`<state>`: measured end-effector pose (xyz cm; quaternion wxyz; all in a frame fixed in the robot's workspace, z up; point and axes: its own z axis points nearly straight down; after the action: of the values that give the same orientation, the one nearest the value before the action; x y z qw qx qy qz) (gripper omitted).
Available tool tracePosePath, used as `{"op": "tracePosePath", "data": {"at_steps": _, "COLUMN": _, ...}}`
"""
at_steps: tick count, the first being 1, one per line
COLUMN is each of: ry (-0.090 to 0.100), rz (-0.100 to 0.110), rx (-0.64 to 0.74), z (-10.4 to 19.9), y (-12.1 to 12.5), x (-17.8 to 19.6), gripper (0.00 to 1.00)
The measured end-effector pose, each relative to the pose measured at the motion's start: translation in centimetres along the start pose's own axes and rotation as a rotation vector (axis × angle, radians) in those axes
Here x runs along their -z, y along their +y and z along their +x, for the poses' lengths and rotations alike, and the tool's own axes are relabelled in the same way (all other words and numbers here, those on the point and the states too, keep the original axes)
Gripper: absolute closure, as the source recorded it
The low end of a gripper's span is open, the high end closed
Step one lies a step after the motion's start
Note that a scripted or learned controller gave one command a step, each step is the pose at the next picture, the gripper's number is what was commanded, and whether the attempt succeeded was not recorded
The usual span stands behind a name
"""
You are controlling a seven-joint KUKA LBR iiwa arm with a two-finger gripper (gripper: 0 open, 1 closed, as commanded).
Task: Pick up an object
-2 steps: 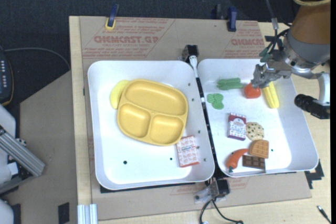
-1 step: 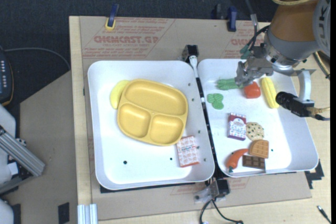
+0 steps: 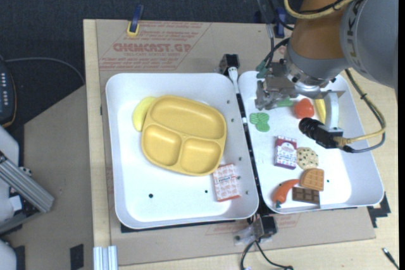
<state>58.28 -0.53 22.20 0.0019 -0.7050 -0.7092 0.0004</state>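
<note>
My gripper (image 3: pixel 267 100) hangs low over the far left part of the right bin (image 3: pixel 361 190). Just below it in the picture lies a small green toy (image 3: pixel 258 119), and a strip of green (image 3: pixel 285 101) shows right beside the gripper's metal body. A red tomato-like ball (image 3: pixel 304 108) and a yellow banana (image 3: pixel 321 109) lie just right of the gripper. Whether anything sits in the gripper is hidden by its body.
Nearer in the right bin lie a red-and-white box (image 3: pixel 285 152), a cookie (image 3: pixel 307 156), a waffle (image 3: pixel 312 179), a brown chocolate piece (image 3: pixel 305 195) and an orange carrot (image 3: pixel 285 190). The left bin (image 3: pixel 120 136) holds a yellow divided plate (image 3: pixel 183 134) and a small red-and-white packet (image 3: pixel 226 182).
</note>
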Motion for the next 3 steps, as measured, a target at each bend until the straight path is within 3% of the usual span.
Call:
{"op": "tracePosePath", "data": {"at_steps": 1, "ry": -0.002, "rz": -0.005, "rx": -0.005, "z": -0.3, "y": 0.4, "x": 1.3, "gripper": 1.00}}
{"op": "tracePosePath", "data": {"at_steps": 2, "ry": -0.003, "rz": 0.000, "rx": -0.008, "z": -1.3, "y": 0.6, "x": -0.2, "gripper": 1.00}}
{"op": "tracePosePath", "data": {"at_steps": 3, "ry": -0.002, "rz": -0.006, "rx": -0.005, "z": -0.3, "y": 0.1, "x": 1.3, "gripper": 1.00}}
